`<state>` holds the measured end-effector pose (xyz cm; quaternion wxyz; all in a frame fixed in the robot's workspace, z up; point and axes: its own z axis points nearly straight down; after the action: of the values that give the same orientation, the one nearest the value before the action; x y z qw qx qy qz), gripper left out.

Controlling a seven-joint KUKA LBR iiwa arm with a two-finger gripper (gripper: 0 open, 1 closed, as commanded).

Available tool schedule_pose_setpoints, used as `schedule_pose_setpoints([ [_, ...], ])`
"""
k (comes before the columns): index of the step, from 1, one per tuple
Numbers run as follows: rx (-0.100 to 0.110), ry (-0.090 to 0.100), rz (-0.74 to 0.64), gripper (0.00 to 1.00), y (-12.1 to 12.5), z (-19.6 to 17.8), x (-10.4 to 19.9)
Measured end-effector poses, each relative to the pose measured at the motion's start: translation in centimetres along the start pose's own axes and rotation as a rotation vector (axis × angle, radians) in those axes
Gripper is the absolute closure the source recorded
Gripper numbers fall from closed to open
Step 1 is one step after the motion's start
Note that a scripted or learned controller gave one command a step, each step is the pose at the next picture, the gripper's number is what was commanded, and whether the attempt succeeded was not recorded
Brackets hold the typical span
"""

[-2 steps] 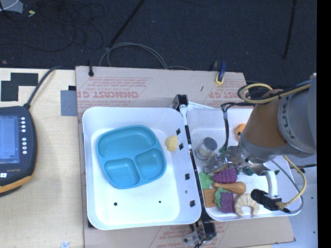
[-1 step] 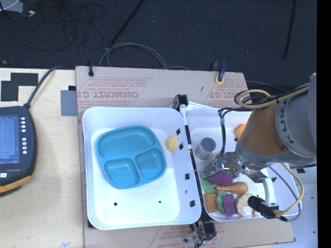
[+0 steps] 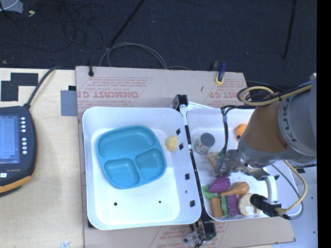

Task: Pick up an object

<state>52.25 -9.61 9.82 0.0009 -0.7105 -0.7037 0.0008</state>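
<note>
Progress: nothing lifted yet as far as I can judge, pick not done, grasp and raise both left.

Arm (image 3: 279, 128) comes in from 3 o'clock, grey body with the orange band angled down over the right bin (image 3: 207, 119), wrist pointing toward 8 o'clock. Gripper (image 3: 223, 163) sits low at the bin's centre, right above the toy pile. Can't tell if it's released or clenched; the wrist blocks that. No object visibly held.

Left bin (image 3: 103, 200) carries a blue divided plate (image 3: 132, 155), with a small yellow ball (image 3: 171, 143) at the plate's 3 o'clock, near the divider.

Right bin candidates: grey can (image 3: 206, 141) at 11 o'clock of the gripper, orange ball (image 3: 241, 130) at 1 o'clock, purple grapes (image 3: 221, 184) at 6 o'clock just below it, drumstick-like brown piece (image 3: 237, 189) beside the grapes, more small toys along the bin's 6 o'clock edge.

Likely target is the grapes or whatever lies under the wrist; can't tell which.
</note>
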Motion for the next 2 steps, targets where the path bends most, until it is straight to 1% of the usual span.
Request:
schedule_pose_setpoints([
  [1,0.0,0.0,0.001,0.0,0.0,0.1,0.0],
  [2,-0.001,0.002,-0.009,0.0,-0.6,1.0,-1.5],
])
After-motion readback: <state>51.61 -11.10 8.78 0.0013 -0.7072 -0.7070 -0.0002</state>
